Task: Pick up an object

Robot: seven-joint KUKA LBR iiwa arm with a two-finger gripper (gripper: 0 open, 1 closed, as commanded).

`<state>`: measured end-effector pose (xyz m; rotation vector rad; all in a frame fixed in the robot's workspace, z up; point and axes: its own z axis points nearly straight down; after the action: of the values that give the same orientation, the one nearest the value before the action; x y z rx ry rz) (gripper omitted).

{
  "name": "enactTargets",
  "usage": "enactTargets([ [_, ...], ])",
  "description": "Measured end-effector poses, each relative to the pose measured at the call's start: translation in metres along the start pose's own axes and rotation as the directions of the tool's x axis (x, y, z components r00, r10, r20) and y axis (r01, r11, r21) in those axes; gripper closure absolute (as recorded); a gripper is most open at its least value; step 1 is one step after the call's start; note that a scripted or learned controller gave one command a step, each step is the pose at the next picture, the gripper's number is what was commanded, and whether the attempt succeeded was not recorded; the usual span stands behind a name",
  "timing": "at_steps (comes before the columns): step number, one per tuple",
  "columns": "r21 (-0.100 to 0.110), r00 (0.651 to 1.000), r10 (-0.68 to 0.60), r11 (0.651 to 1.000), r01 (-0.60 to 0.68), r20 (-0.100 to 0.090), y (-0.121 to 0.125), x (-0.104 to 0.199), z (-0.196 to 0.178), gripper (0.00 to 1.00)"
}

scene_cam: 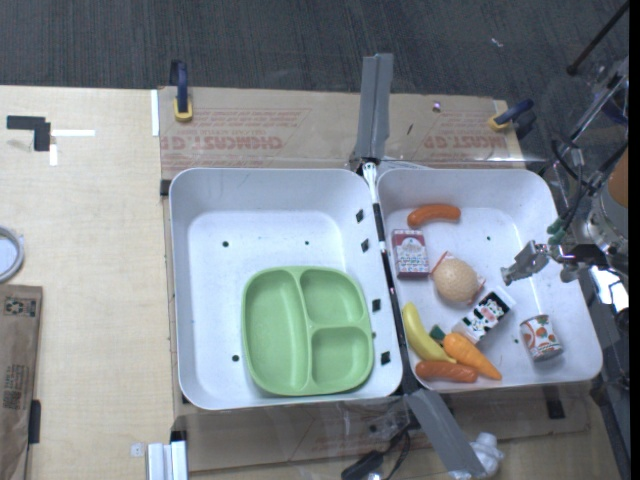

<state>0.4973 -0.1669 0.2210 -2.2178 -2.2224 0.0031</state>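
Observation:
The right bin [500, 196] holds several objects. An orange sausage [433, 213] lies at the back, with a small red box [409, 252] in front of it. A beige ball [455, 279] sits mid-bin, and beside it lies a black-and-white carton [483, 316]. A banana [422, 333], a carrot [472, 356] and a red chili [446, 371] lie together at the front. A red-and-white can [541, 337] stands near the front right. My gripper [528, 261] hovers over the bin's right part, to the right of the ball and behind the can, with nothing visibly held.
The left bin [200, 268] holds a green divided plate [305, 328]. A grey divider [375, 108] rises between the bins at the back. Clamps [180, 93] sit on the cardboard behind them. Cables and arm parts crowd the right edge.

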Motion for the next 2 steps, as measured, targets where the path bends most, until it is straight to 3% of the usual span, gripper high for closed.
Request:
enactTargets([
  [1,0.0,1.0,-0.022,1.0,0.022,0.001,0.027,0.062,-0.071,0.0],
  [2,-0.002,0.998,0.07,0.998,-0.07,0.002,-0.003,0.042,-0.1,0.0],
])
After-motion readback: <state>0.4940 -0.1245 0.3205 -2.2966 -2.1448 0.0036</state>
